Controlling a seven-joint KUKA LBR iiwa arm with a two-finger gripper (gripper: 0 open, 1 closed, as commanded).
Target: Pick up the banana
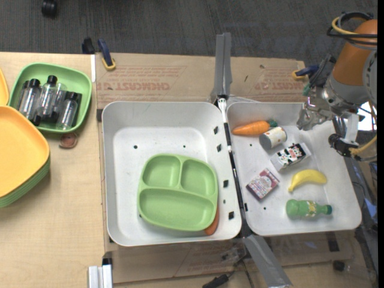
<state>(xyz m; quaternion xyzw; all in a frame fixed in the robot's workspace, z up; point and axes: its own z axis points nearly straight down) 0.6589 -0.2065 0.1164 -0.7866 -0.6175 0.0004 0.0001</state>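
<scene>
The yellow banana (pixel 308 179) lies in the right bin (pixel 345 221), right of centre, curved with its ends pointing down. My gripper (pixel 307 120) hangs over the bin's far right corner, well behind the banana and apart from it. Nothing shows held in it. The orange band of the arm (pixel 354 59) rises behind it at the right edge.
Around the banana lie a patterned card box (pixel 291 155), a purple packet (pixel 263 184), a green bottle (pixel 307 209), a small can (pixel 273 138) and a carrot (pixel 252 128). The left bin (pixel 120 161) holds a green divided plate (pixel 179 192). A bottle tray (pixel 51 101) and yellow plates (pixel 18 155) sit far left.
</scene>
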